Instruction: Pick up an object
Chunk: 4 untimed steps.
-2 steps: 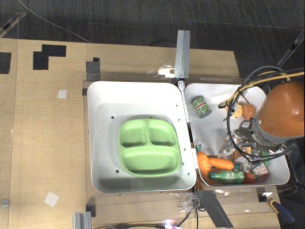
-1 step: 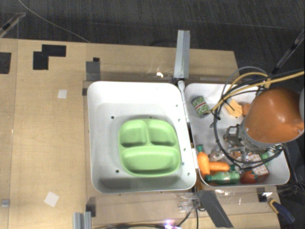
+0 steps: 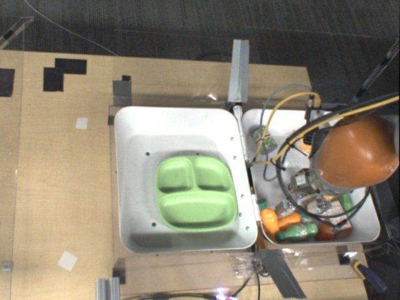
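Orange carrot (image 3: 275,219) and the green vegetable (image 3: 296,232) lie at six o'clock in the right bin (image 3: 369,230), so we judge nothing lifted yet. Our arm (image 3: 356,152) hangs over them, claw (image 3: 307,195) low among cables; we cannot tell its grip. The green tray (image 3: 195,191) fills the left bin (image 3: 134,167).

A small pile of toy food lies in the near corner of the right bin (image 3: 374,230), just below the gripper (image 3: 307,199) in the camera view. An orange carrot-like piece (image 3: 272,219) lies to the lower left of the gripper, close to the bin wall. A green vegetable-like piece (image 3: 297,232) lies flat under it, touching the orange one. A red piece (image 3: 326,231) sits beside the green one, partly hidden by cables. In the left bin, well apart from the gripper, a green divided plate (image 3: 195,191) lies flat with its three compartments facing up.
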Available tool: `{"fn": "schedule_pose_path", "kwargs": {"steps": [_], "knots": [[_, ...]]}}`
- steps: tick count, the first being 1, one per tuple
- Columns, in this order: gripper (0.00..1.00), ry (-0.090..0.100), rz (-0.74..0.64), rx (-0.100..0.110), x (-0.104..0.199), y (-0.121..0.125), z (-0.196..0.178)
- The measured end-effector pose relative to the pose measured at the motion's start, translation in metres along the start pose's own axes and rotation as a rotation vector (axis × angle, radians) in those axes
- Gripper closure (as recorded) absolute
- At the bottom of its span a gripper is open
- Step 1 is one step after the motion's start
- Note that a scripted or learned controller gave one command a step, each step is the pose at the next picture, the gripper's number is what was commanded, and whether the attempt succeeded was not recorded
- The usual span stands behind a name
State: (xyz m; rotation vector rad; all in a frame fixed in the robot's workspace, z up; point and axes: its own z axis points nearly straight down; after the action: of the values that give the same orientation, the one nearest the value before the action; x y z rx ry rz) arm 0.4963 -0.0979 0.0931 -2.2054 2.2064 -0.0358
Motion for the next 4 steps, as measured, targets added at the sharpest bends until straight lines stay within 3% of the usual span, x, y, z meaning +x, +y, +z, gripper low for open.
{"fn": "schedule_pose_path", "kwargs": {"steps": [1, 2, 3, 4], "knots": [[1.0, -0.005, 0.003, 0.008, -0.003, -0.004, -0.012], [1.0, -0.005, -0.083, -0.024, -0.016, -0.052, -0.021], [1.0, -0.004, -0.12, -0.016, -0.049, -0.087, -0.118], [1.0, -0.009, -0.206, -0.024, -0.108, -0.101, -0.138]]}}
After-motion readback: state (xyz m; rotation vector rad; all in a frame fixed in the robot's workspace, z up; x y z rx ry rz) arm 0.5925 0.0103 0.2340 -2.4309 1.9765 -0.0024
